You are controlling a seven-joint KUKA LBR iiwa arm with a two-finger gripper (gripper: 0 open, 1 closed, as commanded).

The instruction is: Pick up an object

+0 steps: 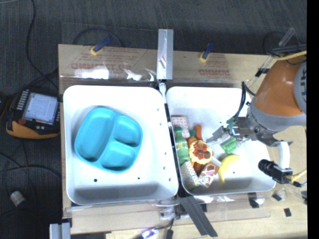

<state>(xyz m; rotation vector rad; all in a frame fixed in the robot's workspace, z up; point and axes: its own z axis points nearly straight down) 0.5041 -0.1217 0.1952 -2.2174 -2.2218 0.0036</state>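
Green little block point(229, 145) sits right at the tips of my hand point(227, 135) in the right bin point(209, 99), but honestly I can't tell if it's gripped. Banana point(228, 164) lies just below it, toy pile point(195, 153) to the left. Blue divided tray point(108, 138) fills the left bin point(75, 183).

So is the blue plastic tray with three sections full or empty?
Empty. The blue plastic tray lies in the left white bin, its three sections bare.
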